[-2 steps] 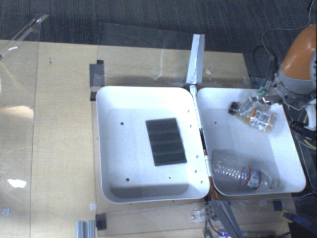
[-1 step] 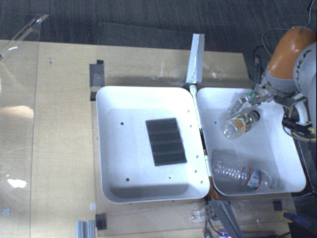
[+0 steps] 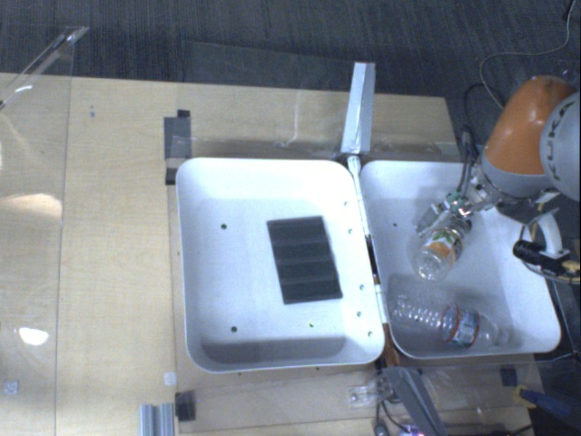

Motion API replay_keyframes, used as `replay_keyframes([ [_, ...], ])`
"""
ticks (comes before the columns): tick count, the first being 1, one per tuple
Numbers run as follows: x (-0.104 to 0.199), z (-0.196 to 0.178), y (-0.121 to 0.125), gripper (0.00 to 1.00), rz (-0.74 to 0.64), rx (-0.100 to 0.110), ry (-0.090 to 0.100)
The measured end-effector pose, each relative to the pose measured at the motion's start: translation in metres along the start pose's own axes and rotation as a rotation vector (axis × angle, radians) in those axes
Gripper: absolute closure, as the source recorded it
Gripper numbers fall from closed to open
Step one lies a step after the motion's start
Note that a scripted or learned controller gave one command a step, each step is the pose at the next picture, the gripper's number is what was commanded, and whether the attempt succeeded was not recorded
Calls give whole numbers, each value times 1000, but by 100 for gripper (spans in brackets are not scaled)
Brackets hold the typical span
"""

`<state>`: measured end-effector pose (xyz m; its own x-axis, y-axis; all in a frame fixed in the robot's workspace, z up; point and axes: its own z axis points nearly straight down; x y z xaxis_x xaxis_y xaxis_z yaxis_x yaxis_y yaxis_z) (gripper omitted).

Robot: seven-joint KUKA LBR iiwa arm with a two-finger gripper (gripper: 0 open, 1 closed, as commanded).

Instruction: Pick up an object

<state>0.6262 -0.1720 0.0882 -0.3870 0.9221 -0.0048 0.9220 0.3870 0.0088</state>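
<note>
Fingers (image 3: 451,209) around clear bottle (image 3: 439,245) | orange label | tilted

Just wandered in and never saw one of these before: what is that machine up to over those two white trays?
A grey and orange robot arm reaches in over the right bin, its claw at the top of a small clear bottle with amber liquid. Whether it grips the bottle is hard to tell. A second clear plastic bottle lies on its side near that bin's front wall. The left bin holds a flat black ribbed block.

Pale wooden bench (image 3: 109,243) — two white bins (image 3: 195,271), side by side
</note>
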Motion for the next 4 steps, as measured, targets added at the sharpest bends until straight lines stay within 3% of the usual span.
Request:
replay_keyframes([
  [1,36,-3,-81,0,-41,-2,-2],
  [2,93,-4,-72,0,-169,-7,-7],
  [3,93,-16,-69,100,-167,-13,-7],
  [4,93,-16,-69,0,-167,-13,-7],
])
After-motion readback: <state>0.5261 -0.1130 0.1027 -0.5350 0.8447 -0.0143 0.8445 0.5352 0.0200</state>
